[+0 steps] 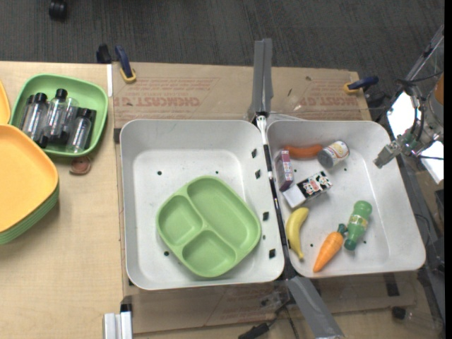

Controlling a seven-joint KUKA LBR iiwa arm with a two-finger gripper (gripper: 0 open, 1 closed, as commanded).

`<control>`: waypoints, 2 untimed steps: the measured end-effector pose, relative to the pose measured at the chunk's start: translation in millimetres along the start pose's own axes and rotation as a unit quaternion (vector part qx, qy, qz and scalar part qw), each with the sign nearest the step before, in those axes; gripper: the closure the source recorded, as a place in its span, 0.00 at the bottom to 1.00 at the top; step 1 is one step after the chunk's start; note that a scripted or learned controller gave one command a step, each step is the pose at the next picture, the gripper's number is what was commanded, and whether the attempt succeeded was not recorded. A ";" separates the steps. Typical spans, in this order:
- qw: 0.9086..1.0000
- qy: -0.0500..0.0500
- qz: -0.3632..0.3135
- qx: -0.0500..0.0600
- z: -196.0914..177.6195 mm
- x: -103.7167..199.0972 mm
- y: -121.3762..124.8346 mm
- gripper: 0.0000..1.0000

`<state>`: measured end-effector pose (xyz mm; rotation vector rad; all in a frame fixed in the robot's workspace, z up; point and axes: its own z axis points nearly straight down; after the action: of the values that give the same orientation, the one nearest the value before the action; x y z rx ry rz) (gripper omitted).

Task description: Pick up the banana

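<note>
Banana [296, 232] lies lengthwise near-to-far along right bin's [409, 260] left wall.

Dark grey carpet [212, 13] runs along the far side, ribbed with fine lines, and a black chair caster [59, 7] sits on it at the far left. Closer in, the pale wooden desk [63, 281] spreads wide, a sheet of brown cardboard [191, 94] laid flat over it. The light is even and soft.

Yellow banana [296, 232], curved, lying flat lengthwise in right bin [395, 256], close against its left wall, toward front-left corner.
</note>
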<state>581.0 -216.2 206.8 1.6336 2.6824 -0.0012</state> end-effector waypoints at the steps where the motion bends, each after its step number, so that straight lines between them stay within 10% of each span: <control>1: 0.998 0.001 -0.067 0.000 105.2 20.2 -51.4 1.00; 2: 1.000 0.000 -0.003 -0.001 44.0 2.0 0.3 1.00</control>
<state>580.4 -214.3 162.8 1.6251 2.6858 0.0000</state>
